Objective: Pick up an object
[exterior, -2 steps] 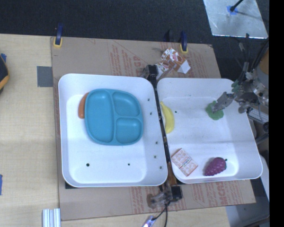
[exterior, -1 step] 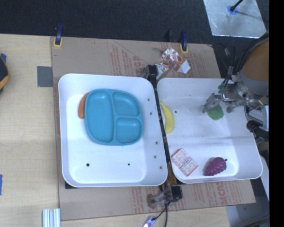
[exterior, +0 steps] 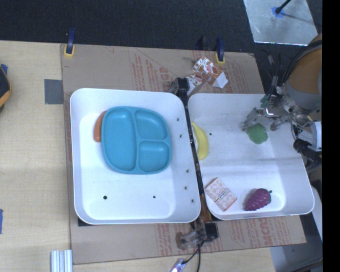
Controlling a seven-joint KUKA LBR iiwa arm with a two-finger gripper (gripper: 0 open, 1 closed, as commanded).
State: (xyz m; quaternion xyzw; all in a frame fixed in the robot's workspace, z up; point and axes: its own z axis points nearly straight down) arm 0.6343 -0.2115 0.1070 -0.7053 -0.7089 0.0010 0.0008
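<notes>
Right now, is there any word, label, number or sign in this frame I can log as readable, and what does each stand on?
None can be read.
Brown cardboard sheet under the bins: faint red print, too blurred.
Small carton in the right bin: patterned face, too small.
Wrapper above the bins: red and white markings, illegible.

Gripper [exterior: 263,119] over green object [exterior: 257,134] in right bin [exterior: 283,169]

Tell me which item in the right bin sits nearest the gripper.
The round green object, directly under the gripper. The purple grape bunch, patterned small box and yellow banana lie farther off.
</notes>
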